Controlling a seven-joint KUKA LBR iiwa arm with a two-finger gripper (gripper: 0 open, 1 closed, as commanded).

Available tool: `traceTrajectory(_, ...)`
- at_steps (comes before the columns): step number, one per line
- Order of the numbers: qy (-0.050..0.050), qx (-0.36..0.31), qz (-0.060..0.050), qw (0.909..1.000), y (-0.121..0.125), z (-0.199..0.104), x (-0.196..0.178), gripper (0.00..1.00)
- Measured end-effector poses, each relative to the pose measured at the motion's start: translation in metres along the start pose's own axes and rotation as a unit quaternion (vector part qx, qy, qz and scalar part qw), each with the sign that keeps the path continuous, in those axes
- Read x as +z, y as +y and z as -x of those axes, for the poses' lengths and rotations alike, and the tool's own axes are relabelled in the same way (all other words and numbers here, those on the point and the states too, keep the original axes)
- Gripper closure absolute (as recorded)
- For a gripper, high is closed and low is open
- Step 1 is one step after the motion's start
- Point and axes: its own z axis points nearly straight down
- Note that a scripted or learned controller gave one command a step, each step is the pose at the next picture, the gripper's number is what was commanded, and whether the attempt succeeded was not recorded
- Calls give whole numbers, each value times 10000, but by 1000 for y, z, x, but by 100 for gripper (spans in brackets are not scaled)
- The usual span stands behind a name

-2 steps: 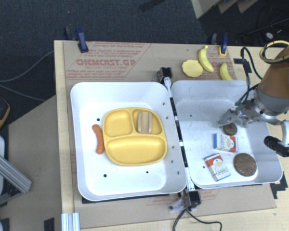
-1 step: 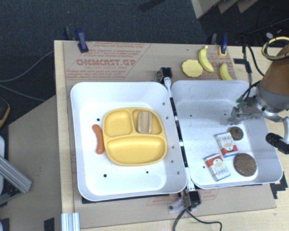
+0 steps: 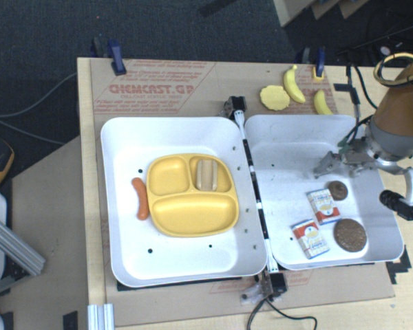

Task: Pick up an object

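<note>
**Jaws spread, nothing held**

Jaws (image 3: 337,163) hang open and empty over the right bin (image 3: 289,143), toward its back edge. Just in front lie 2 brown cookies (image 3: 350,234) and 2 small cartons (image 3: 322,205). A yellow tray (image 3: 191,212) sits mid left bin (image 3: 124,184).

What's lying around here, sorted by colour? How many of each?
Yellow: 4, tray, two bananas, a round piece
Brown: 2 discs
Red-and-white: 2 cartons
Orange: 1 sausage
Tan: 1 roll
Total: 10
</note>
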Motion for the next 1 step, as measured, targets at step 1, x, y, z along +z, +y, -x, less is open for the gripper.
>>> traceTrajectory(1, 17, 7, -33, 10000, -51, -17, 11, 0)
